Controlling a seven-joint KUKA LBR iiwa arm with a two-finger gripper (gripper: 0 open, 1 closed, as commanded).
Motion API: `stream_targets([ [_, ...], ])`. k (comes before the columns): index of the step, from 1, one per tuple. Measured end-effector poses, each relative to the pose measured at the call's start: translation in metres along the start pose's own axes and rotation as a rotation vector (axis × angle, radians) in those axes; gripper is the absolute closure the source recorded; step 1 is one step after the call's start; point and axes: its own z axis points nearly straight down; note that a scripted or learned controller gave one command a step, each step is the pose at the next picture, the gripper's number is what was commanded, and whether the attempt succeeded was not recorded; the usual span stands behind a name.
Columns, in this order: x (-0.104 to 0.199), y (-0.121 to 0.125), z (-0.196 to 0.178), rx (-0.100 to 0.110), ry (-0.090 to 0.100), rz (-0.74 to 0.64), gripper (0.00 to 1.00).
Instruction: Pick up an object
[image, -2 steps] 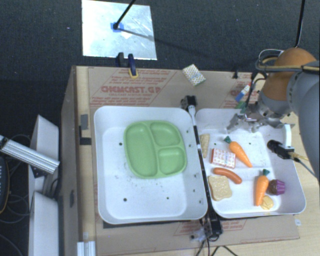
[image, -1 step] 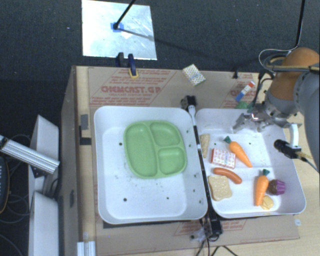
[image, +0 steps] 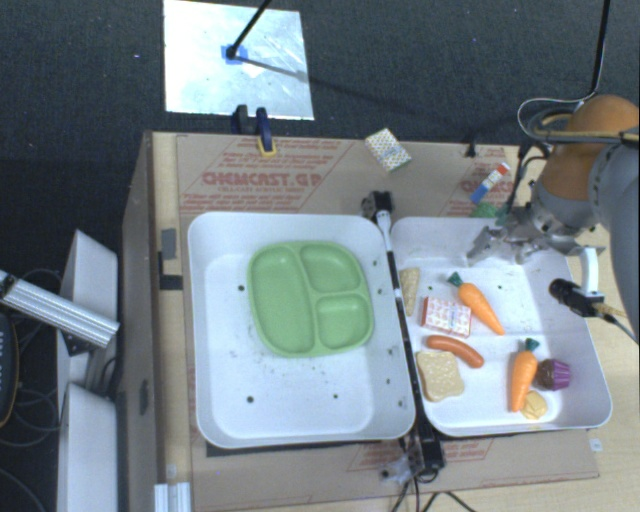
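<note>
Closest candidate for the pick: the carrot (image: 480, 306), lying at a slant in the far half of the right bin (image: 585, 345), leafy end pointing far-left. Hovering just beyond it, over the bin's far edge, the gripper (image: 497, 243), apparently with nothing in it, though impossible to tell from up here how wide it stands. Crowded ground around the target: a pink wafer (image: 446, 316) just beside the carrot on the left, a sausage (image: 455, 350) nearer, then a bread slice (image: 438, 375) near the left wall. Further right and nearer, a second carrot (image: 522, 376) standing close against a purple piece (image: 554, 374). Plenty of ways to lose this one: coming down across the carrot's tapered, slanted body and squeezing it out sideways; landing off-centre and clipping the wafer, dragging both along; closing on the thin tip and dropping it on the lift. Also a risk of striking the far rim on the descent, given how close to it the gripper hangs. Well apart from all that, in the left bin (image: 215, 330), a green plate (image: 308, 297), safely out of the way.
</note>
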Motion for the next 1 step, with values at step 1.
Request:
stream_targets([
  [1, 0.0078, -0.0004, 0.0009, 0.001, 0.001, -0.002, 0.00],
])
